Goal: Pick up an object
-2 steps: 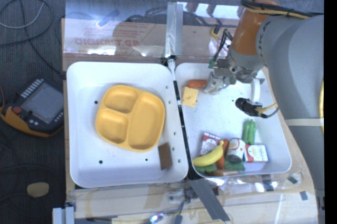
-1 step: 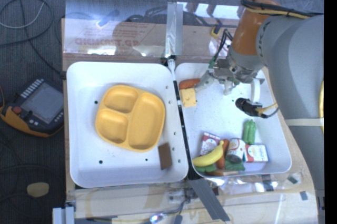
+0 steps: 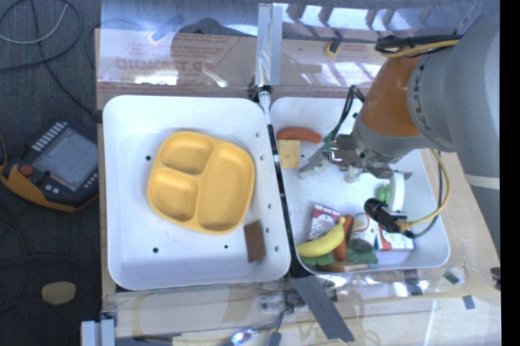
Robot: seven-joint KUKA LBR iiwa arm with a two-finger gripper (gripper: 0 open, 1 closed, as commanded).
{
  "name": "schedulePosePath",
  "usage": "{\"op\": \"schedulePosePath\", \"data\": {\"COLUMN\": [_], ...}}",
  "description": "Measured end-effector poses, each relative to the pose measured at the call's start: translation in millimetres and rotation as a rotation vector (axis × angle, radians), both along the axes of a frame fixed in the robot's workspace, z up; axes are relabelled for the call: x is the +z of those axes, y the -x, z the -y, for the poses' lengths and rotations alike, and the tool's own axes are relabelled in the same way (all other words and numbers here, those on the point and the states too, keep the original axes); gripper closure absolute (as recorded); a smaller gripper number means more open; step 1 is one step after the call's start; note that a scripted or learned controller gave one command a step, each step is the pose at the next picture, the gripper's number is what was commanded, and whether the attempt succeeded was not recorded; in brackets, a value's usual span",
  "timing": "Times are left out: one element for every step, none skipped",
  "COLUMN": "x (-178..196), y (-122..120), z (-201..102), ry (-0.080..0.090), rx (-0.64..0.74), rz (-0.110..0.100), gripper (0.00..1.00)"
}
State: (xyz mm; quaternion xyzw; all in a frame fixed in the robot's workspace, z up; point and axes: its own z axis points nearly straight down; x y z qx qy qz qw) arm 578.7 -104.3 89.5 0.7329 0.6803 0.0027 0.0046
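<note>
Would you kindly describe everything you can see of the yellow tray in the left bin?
The yellow tray is a rounded, matte, plastic-looking dish with three compartments: two smaller ones on its left side and one larger on its right. All three look empty. It lies flat and upright, slightly rotated, near the middle of the left bin, resting on the floor of the bin. A small brown block lies just below its lower right corner, apparently apart from it.

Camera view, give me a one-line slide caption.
KUKA arm's gripper low in the right bin above a banana; yellow divided plate in the left bin.
</note>
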Motion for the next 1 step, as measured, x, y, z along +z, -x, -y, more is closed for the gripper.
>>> {"op": "schedulePosePath", "data": {"x": [0.4], "y": [14.3], "z": [1.5], "ry": [-0.003], "rx": [-0.061], "rz": [0.01], "gripper": [0.0]}}
